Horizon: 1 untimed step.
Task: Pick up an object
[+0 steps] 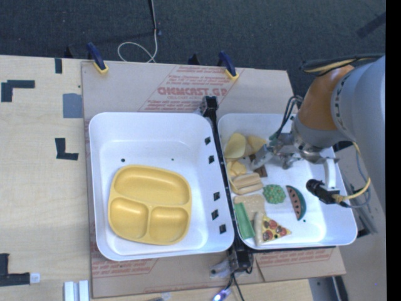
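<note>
From the yellow tray (150,204) alone in the left bin (100,168) we move right to the toy food crowding the right bin (338,231), where the gripper (270,157) sits low by a small brown piece (259,165), and we cannot tell how its jaws stand, so we fear it nudges 2 neighbours and lifts nothing.

Heaped in the right bin (338,231): pale yellow chips (236,145) at the top, a hot dog bun (245,183) and a bread slice (252,202) below, green broccoli (274,194), a watermelon wedge (296,202), a pizza slice (270,229), and a green stick (242,219) along the left wall.
</note>
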Each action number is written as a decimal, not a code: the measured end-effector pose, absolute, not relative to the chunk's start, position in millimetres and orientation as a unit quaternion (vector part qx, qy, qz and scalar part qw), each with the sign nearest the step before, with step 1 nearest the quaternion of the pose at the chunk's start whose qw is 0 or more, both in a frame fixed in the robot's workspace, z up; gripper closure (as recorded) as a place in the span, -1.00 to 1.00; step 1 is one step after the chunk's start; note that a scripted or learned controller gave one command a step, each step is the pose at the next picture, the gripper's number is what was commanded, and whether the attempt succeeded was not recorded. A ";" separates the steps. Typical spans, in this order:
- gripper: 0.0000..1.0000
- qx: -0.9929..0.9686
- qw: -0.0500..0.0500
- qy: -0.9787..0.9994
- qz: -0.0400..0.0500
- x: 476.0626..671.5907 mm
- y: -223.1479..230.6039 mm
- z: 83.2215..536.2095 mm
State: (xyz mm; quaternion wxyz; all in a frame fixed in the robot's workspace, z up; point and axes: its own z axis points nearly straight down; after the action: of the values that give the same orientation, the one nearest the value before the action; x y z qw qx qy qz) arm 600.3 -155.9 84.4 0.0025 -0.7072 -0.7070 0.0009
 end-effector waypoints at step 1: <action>-1.00 -0.706 -0.007 -0.708 -0.004 622.4 -144.3 334.2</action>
State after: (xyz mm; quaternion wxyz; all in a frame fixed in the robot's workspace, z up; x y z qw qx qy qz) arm 622.4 -144.3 334.2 -0.0069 -0.7060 -0.7081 -0.0037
